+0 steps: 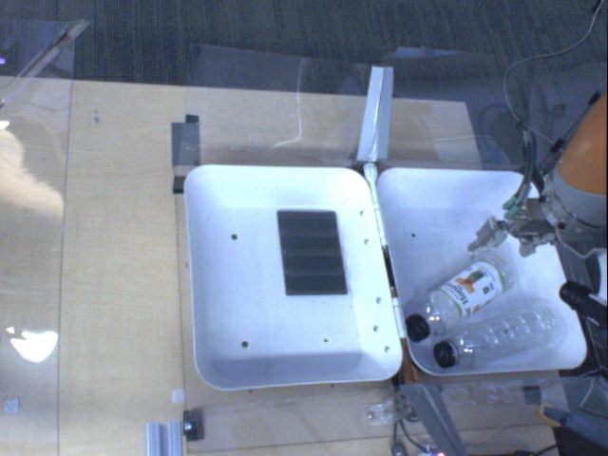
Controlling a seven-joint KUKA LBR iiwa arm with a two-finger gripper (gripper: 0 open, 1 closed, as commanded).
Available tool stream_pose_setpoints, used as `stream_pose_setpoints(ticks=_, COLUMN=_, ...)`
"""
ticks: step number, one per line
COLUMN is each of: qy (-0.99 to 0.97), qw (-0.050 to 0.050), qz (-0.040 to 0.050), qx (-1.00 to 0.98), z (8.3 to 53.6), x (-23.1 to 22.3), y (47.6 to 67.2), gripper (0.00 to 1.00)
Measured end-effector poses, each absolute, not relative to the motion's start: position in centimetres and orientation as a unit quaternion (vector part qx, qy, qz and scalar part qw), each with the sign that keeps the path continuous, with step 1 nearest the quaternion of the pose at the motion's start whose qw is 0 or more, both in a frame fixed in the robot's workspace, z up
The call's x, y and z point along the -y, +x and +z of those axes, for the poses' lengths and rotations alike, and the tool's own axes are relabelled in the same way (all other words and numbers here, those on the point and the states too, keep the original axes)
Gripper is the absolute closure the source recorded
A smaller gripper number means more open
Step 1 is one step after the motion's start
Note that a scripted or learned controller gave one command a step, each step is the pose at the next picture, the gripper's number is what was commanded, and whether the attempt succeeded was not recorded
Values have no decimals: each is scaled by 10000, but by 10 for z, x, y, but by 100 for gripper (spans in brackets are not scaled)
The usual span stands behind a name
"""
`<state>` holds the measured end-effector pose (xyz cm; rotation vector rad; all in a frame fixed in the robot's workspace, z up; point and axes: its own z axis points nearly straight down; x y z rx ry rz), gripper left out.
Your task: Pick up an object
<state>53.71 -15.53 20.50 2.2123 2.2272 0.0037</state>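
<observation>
Arm (581, 174) cut off at right edge.

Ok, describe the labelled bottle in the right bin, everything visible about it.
The labelled bottle is clear plastic with a black cap and a white label carrying orange and dark print. It lies on its side in the right bin, slanted, cap toward the near left corner and base toward the gripper, which is just above its base end. A second, unlabelled clear bottle lies alongside on its near side, seemingly touching it.
</observation>
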Motion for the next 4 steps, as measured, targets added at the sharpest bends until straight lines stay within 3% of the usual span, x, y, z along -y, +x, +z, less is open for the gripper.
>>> stream_pose_setpoints(ticks=1, qy=6843, qw=70, qz=42, qx=-7292, z=124, x=159, y=526, gripper=0)
stream_pose_setpoints(ticks=2, qy=6579, qw=116, qz=73, qx=-7530, z=91, x=203, y=505, gripper=0)
stream_pose_setpoints(ticks=3, qy=6500, qw=85, qz=76, qx=-7598, z=91, x=113, y=495, gripper=0)
stream_pose_setpoints(ticks=4, qy=6644, qw=67, qz=56, qx=-7473, z=90, x=89, y=551, gripper=0)
